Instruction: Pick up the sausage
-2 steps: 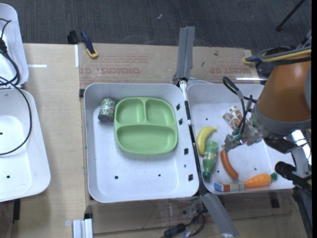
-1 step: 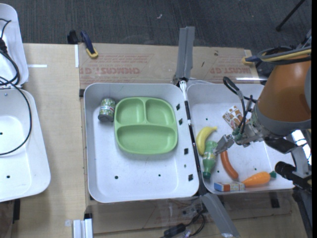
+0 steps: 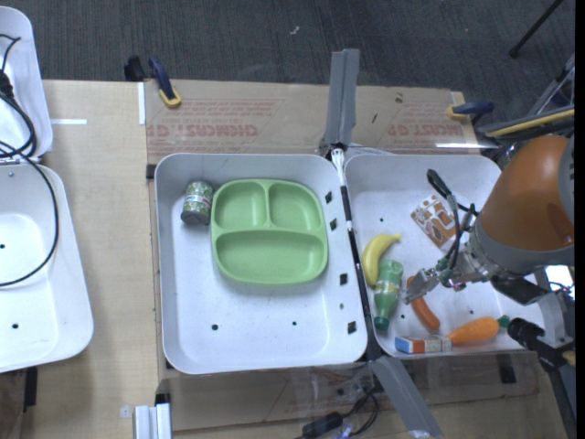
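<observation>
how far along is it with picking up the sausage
Done: the arm has reached into the right bin, and the gripper sits low just above the sausage. In hand: nothing visibly; the sausage lies on the bin floor between the green bottle and the carrot. Left: closing on the sausage and lifting it.

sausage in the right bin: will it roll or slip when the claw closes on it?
Probably. The sausage looks rounded and smooth, so it may roll sideways or squirt out if pinched off-centre. It looks small, likely a light toy, so a nudge could slide it on the white bin floor. The green bottle and carrot lie close and may get bumped.
</observation>
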Controlling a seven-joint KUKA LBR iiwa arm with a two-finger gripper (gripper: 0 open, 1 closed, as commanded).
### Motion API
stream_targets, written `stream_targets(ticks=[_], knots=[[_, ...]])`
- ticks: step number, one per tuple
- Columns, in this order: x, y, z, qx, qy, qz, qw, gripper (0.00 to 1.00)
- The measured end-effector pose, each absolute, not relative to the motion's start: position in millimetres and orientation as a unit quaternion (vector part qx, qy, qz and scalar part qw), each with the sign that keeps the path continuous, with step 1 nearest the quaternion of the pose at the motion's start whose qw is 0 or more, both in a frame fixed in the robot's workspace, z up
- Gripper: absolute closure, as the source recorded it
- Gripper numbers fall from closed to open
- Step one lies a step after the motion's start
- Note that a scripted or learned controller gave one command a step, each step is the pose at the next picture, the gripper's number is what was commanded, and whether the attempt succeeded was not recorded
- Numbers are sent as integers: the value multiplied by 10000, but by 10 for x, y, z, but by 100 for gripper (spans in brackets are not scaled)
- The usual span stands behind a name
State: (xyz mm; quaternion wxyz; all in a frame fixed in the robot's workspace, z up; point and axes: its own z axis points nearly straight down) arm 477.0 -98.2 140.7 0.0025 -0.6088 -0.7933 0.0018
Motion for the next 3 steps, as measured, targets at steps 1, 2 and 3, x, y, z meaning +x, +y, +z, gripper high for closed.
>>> stream_targets(ticks=[1,2,3], knots=[[4762,-1089,884,-6287,-7776,20,30,0],[4760,-1089,948,-6297,-7768,30,49,100],[4782,-893,1891,-6645,-7473,19,12,100]])
